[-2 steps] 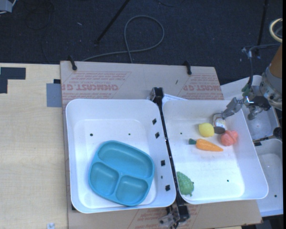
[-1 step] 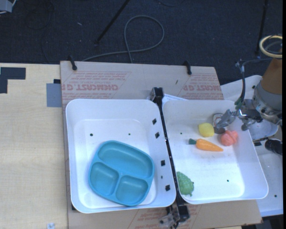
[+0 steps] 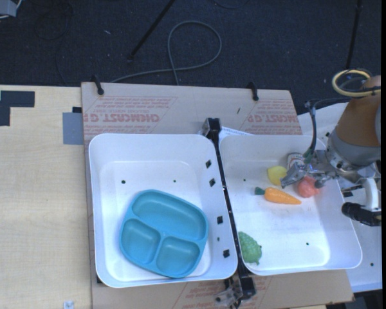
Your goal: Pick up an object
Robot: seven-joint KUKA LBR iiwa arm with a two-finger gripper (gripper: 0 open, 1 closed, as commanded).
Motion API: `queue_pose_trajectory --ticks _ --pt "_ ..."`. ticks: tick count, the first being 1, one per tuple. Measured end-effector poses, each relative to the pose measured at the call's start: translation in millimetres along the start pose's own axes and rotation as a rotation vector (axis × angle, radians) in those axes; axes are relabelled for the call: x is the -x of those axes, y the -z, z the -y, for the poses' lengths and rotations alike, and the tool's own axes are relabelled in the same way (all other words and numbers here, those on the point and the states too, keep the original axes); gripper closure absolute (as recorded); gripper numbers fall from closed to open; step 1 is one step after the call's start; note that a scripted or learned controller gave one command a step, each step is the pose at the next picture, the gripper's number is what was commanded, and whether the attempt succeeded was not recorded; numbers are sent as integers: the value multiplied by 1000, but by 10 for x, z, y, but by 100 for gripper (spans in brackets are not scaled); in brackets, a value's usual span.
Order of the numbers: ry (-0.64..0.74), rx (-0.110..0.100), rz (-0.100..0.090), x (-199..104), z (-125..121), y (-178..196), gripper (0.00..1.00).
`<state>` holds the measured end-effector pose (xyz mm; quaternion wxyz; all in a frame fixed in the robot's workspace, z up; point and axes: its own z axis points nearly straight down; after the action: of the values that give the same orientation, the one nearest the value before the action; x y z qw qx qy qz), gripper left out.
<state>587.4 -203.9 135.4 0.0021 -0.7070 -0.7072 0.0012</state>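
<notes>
Claw (image 3: 301,172) low in right bin (image 3: 289,250), one carrot (image 3: 283,197), one blue tray (image 3: 163,232)

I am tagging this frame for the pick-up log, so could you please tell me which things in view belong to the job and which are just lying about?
Job in hand:
- the gripper, down in the right white bin
- small red round toy beside it
- yellow rounded toy
- orange plastic carrot
- green knobbly toy

Lying about:
- blue three-compartment plastic plate, in the left white bin
- black cables on the floor
</notes>
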Motion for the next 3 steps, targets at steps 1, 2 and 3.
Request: queue_pose_trajectory --ticks 1,2,3 --pt "-1 22 5 8 -60 -94 0" --pt "-2 13 4 15 -34 -42 100" --pt "1 5 1 21 -16 379 100"
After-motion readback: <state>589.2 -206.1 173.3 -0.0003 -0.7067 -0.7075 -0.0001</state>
